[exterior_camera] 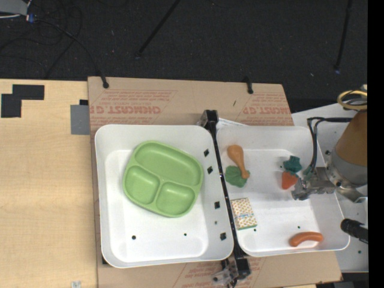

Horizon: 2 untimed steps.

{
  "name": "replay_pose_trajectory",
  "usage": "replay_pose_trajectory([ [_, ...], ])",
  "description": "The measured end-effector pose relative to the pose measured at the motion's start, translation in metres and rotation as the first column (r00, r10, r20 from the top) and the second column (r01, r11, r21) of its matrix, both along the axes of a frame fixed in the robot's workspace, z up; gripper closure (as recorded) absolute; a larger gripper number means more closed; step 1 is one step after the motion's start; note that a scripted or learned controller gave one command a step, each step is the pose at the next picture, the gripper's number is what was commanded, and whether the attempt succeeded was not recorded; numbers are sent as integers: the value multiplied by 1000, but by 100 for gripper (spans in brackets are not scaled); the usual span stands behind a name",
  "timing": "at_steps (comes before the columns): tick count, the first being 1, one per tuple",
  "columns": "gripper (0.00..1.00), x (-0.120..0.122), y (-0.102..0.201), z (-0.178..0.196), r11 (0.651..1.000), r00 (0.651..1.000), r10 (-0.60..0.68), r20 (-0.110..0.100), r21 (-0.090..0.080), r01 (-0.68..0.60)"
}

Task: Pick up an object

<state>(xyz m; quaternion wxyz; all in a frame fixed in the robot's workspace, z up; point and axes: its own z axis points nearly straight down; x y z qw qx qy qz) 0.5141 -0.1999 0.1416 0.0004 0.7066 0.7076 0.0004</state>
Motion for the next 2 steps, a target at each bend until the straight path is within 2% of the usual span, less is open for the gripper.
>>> replay_pose_trajectory([
  [1,100,3,-4,63,1000,1000,0,3,-1,0],
  [2,100,4,-4,103,1000,1000,1,1,-1,-1],
])
